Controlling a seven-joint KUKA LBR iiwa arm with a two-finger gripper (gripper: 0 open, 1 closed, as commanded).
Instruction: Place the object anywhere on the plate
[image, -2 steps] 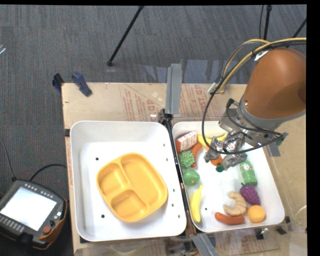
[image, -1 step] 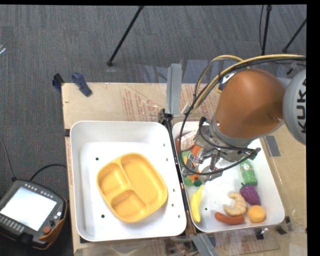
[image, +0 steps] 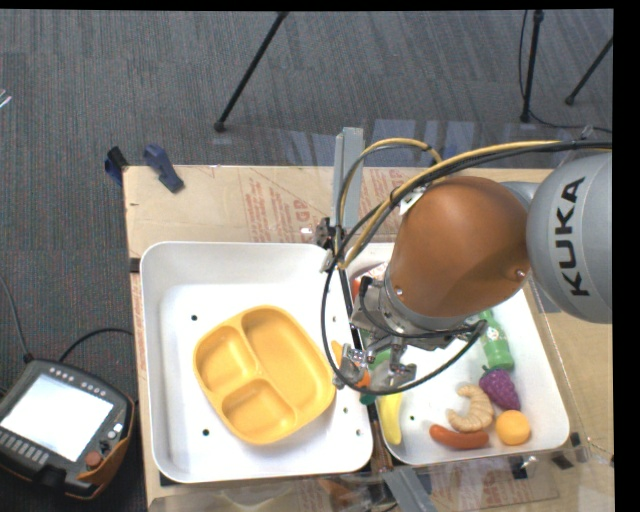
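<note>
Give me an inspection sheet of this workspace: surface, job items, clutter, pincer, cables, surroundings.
Surface: bench with brown board bearing two white bins, left bin and right bin.
Job's things: yellow divided plate lies in the left bin, nothing on it. Toy foods in the right bin: banana, croissant, sausage, grapes, orange, green bottle.
Clutter: blue clamp at the board's far left corner.
Pincer: low over the seam between the bins; something orange beside it, grasp unclear.
Cables: black and yellow cables loop around the wrist.
Surroundings: teach pendant on the floor, tripod legs behind.
</note>
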